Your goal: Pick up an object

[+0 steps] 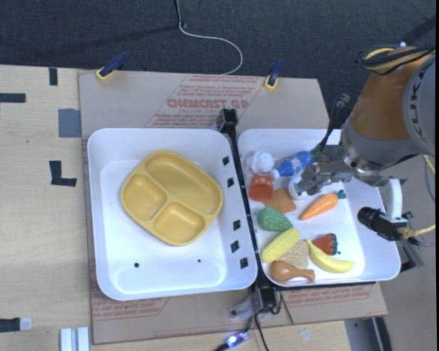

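The right bin (pixel 366 269) holds several toy foods: a carrot (pixel 320 205), a blue and white bottle (pixel 291 164), a white and red bottle (pixel 261 174), a tan piece (pixel 282 199), a green vegetable (pixel 274 219), a corn cob (pixel 279 244), a banana (pixel 329 262), a red pepper (pixel 325 243) and a chicken drumstick (pixel 291 271). My gripper (pixel 307 184) hangs low over the bin's upper middle, just left of the carrot and below the blue bottle. Nothing shows between its fingers.
The left bin (pixel 102 196) bears a yellow divided plate (pixel 171 196). A black divider (pixel 238 196) runs between the bins. The arm's grey and orange body (pixel 388 115) covers the right bin's far right corner. A black fitting (pixel 377 222) sits at that bin's right rim.
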Robot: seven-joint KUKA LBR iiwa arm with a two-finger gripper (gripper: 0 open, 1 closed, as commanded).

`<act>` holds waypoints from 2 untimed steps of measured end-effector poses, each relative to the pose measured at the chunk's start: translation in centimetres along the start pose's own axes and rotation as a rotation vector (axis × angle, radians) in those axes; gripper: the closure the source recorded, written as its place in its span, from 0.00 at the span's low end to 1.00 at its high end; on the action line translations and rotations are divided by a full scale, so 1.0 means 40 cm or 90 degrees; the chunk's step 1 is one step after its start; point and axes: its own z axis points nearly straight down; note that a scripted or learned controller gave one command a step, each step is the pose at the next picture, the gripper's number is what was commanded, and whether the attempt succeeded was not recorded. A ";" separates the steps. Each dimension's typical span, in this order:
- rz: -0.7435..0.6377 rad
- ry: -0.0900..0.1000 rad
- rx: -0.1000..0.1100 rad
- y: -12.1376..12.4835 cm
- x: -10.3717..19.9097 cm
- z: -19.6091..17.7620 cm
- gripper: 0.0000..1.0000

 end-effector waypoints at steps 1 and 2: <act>0.000 0.000 0.000 0.012 0.122 0.005 1.00; 0.002 -0.001 -0.002 0.027 0.106 -0.041 1.00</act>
